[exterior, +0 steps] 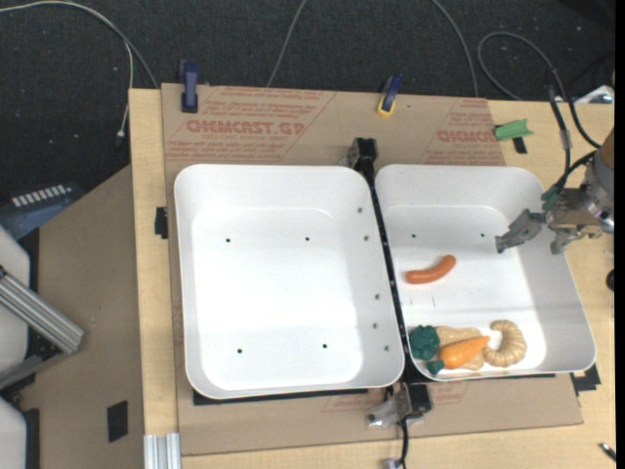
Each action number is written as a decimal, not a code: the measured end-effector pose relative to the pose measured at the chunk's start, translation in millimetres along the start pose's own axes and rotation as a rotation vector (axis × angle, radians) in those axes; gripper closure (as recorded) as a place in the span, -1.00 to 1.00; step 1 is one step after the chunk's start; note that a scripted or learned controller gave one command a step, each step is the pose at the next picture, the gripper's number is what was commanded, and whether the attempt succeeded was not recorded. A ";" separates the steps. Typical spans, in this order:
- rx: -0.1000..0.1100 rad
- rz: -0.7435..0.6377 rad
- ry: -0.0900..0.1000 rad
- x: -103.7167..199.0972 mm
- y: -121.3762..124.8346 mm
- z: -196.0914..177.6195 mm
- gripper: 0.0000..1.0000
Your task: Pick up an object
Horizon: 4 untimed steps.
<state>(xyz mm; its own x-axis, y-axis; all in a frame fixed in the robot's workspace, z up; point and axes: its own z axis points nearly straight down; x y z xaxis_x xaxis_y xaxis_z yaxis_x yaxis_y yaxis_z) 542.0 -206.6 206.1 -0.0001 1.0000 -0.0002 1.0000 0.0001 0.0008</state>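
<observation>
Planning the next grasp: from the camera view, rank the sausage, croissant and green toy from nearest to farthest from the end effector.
From the end effector:
1. Sausage, mid right bin.
2. Croissant, near edge of the same bin.
3. Green toy, that bin's near-left corner.

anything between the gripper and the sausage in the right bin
Nothing: in the camera view, only bare white bin floor lies between the gripper and the sausage.

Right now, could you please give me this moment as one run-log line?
gripper: open, over right bin, holding nothing | sausage: mid-bin | carrot, croissant: near edge
</observation>
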 end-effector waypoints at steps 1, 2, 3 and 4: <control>0.002 -0.004 0.002 35.0 55.1 23.1 -1.00; 0.007 -0.001 0.002 64.9 28.7 111.8 -1.00; 0.000 -0.004 0.000 92.9 105.8 121.9 -1.00; -0.004 0.003 0.000 59.9 50.0 67.7 -1.00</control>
<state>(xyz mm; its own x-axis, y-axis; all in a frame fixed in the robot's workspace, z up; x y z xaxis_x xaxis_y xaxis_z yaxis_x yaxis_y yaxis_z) 592.0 -146.7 138.5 0.0031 1.0000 -0.0005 1.0000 -0.0031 0.0046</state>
